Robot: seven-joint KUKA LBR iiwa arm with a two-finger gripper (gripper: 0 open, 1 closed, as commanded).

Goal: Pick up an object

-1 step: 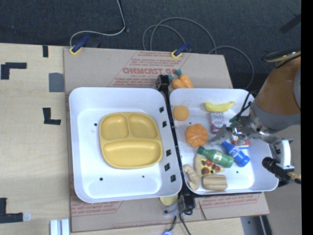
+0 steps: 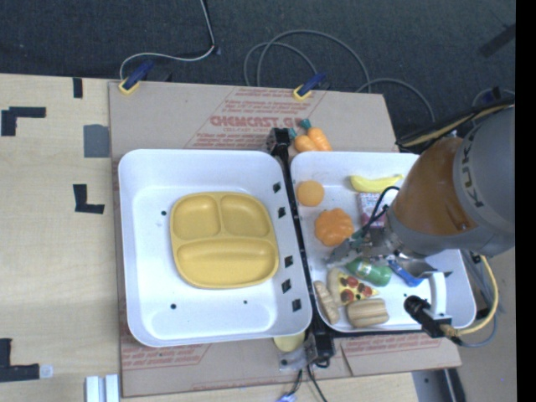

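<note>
I hang low over the right bin (image 2: 456,312), my gripper (image 2: 366,245) down among the crowded toy food beside the orange pepper (image 2: 334,225) and green bottle (image 2: 372,271). My wrist hides it, so I cannot tell whether it grips anything.

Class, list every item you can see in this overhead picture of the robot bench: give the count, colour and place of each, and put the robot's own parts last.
Bins: 2, white, side by side on the cardboard sheet.
Divided plate: 1, yellow, in the left bin.
Banana: 1, yellow, top of the right bin.
Round fruit: 1, orange, upper left of the right bin.
Lumpy toy: 1, orange, below the round fruit.
Pizza slice: 1, tan with red spots, lower right bin.
Bread piece: 1, tan, bottom of the right bin.
Clamps: 2, yellow and blue, on the cardboard's top edge.
Arm: 1, grey with orange band, over the right bin.
</note>
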